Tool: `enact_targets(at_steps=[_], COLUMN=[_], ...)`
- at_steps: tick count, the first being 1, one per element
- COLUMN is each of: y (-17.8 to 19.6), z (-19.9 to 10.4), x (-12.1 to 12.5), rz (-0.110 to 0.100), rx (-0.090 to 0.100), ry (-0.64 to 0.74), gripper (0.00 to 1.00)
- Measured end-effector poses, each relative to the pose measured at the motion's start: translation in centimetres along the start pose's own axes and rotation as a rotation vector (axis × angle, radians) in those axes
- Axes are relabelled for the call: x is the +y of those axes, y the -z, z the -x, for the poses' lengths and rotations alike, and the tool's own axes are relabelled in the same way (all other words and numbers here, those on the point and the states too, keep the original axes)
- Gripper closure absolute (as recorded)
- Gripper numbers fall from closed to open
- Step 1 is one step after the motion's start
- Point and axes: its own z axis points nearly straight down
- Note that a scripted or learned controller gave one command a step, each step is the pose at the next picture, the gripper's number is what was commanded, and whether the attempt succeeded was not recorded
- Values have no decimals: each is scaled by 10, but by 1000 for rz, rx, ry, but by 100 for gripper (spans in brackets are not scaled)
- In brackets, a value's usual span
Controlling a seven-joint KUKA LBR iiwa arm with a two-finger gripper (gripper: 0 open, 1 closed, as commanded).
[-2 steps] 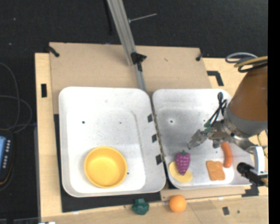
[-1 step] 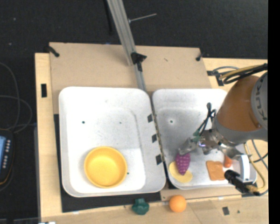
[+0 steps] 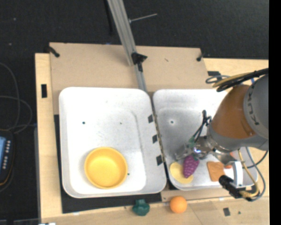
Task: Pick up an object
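Observation:
In the right bin (image 3: 178, 107), near its front edge, a purple grape bunch (image 3: 190, 165) lies on a pale yellow piece (image 3: 177, 172). An orange block (image 3: 215, 170) lies to their right. My gripper (image 3: 193, 150) hangs right above the grape bunch, low in the bin, its dark fingers blurred against the bin floor. The grey arm with its orange band (image 3: 234, 116) covers the bin's right side. A yellow bowl (image 3: 106, 167) sits at the front of the left bin (image 3: 103, 111).
An orange ball (image 3: 178, 204) and a small green object (image 3: 141, 207) lie on the bench in front of the bins. A metal rod (image 3: 124, 32) slants down from the top to the gap between the bins. Cables trail near the arm's wrist.

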Motion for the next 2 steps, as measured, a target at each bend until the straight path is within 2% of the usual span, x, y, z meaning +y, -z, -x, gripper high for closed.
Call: enact_targets(at_steps=[1, 2], y=[12, 75], z=[1, 3], x=[2, 9], rz=[5, 8], rx=[2, 0], ry=[-4, 4], gripper=[100, 100])
